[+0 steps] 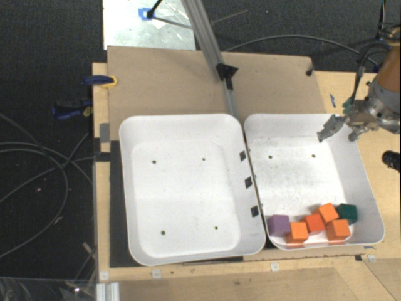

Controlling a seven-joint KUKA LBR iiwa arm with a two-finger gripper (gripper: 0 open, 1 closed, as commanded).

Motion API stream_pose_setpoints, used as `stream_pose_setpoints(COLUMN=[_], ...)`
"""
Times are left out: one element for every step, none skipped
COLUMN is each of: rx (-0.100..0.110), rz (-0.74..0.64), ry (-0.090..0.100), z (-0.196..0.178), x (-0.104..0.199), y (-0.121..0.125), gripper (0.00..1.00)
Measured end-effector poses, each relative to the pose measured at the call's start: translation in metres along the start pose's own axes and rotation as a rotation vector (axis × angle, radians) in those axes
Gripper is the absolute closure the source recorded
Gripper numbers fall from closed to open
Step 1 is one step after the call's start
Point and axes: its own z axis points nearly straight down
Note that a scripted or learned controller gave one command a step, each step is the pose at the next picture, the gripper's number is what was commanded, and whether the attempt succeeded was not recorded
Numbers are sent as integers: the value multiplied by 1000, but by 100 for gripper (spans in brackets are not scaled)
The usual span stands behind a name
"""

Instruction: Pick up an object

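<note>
Blocks [316, 221] huddle in the right bin's [294, 168] near corner, well apart from the jaws [339, 128], which hang spread and empty above its far edge.

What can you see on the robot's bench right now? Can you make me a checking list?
Surface: tan bench bearing a left white bin and a right white bin side by side.
Job's things: purple block, four orange blocks and a dark green block, bunched at the right bin's near edge.
Clutter: nothing seen.
Gripper: gripper open, over the right bin's far right corner, holding nothing.
Cables: black cables on the dark floor, left.
Surroundings: blue clamps at the bench's left edge; grey pole.
</note>
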Motion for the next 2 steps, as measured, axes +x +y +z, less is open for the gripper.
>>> stream_pose_setpoints(rx=[-10,-11], rz=[-1,-1], ry=[-3,-3], z=[-207,-338], x=[-14,-14], y=[27,-5], gripper=[0,0])
